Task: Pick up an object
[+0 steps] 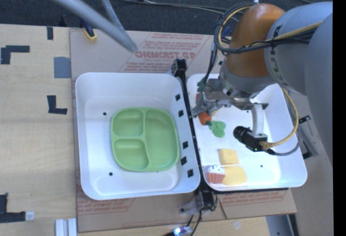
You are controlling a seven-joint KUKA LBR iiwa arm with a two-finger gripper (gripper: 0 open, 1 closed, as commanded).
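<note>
We see the gripper (pixel 204 111) low in the right bin (pixel 286 167), over an orange piece (pixel 204 119); its opening we cannot tell.

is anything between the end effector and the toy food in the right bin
Nothing visible stands in the way. The end effector is low over the upper left part of the right bin, right above a small orange piece with a green piece beside it. The two yellow blocks lie apart, nearer the front.
</note>
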